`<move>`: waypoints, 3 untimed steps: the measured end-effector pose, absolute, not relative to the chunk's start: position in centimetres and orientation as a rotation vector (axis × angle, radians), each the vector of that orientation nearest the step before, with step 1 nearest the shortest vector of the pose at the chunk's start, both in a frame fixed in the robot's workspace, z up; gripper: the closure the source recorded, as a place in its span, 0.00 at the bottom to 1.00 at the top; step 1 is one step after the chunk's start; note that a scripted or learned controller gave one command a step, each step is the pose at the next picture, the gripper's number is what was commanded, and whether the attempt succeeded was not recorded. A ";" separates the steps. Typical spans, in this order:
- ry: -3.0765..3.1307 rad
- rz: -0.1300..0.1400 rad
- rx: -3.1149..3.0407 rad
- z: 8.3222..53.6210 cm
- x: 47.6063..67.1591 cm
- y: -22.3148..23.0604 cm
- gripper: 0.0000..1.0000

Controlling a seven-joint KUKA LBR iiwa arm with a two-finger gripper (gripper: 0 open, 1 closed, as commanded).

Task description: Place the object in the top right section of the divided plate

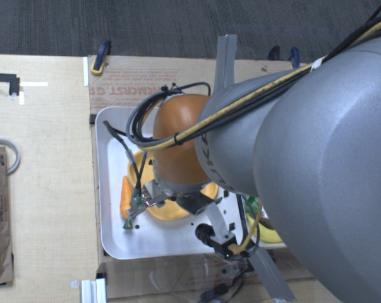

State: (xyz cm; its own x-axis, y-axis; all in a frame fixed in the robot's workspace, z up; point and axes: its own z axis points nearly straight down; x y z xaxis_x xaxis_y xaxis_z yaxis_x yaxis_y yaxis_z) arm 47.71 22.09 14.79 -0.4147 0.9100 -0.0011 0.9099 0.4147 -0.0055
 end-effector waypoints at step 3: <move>-2.719 0.010 -1.559 9.2 51.7 20.9 0.00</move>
